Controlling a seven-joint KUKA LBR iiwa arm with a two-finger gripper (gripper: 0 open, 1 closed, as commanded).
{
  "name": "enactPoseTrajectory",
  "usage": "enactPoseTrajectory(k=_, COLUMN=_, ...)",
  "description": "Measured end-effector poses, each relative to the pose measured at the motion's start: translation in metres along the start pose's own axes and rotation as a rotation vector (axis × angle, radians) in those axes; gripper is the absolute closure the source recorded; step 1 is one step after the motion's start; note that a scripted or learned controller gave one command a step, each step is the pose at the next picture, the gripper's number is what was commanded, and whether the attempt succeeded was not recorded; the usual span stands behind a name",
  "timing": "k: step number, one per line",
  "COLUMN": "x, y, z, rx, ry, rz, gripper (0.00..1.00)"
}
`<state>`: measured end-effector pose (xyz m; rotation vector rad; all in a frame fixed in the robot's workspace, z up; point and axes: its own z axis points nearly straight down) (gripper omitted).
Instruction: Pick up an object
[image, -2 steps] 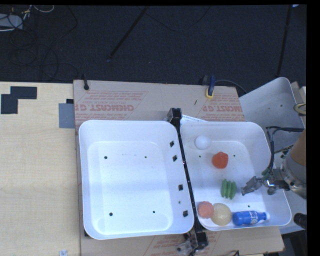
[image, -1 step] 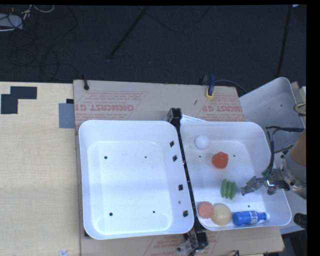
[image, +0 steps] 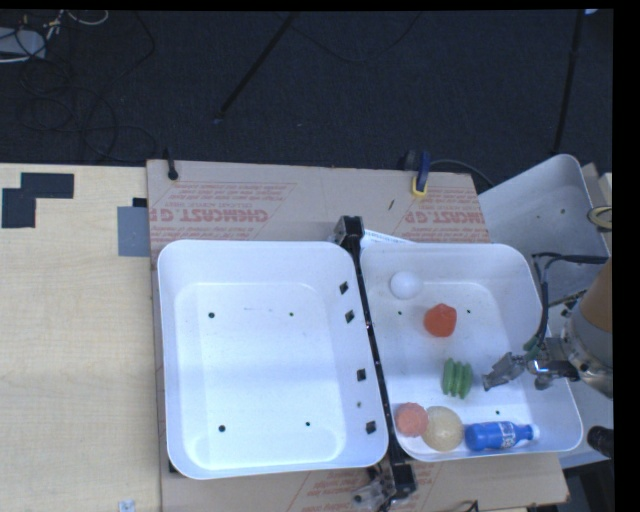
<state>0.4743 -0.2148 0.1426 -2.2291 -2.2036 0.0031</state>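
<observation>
Right now I see the gripper (image: 505, 370) low over the right side of the right bin (image: 520, 268), reaching in from the right edge of my view. Its dark fingers (image: 497, 377) point left toward the middle of the bin, but they are small and partly merged with the wrist hardware, so I cannot tell whether the jaws are apart or together, and I see nothing between them. Just left of the fingertips lies a green object (image: 457, 378), close to them but not clearly touching. Above it, toward the bin's middle, sits a red-orange object (image: 440, 320), and further up-left a white ball (image: 405, 285) that nearly blends with the bin floor. Along the near wall I see three things in a row: a pinkish-red ball (image: 410, 419), a pale yellow ball (image: 442, 428) touching it, and a blue bottle (image: 499, 435) lying on its side just beside that. To the left is the left bin (image: 170, 300), the two bins meeting at a dark divider (image: 365, 345).
</observation>
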Motion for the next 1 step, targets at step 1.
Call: enactPoseTrajectory(k=1, x=0.0000, y=0.0000, z=0.0000, rx=0.000, ry=0.000, rz=0.000, gripper=0.00)
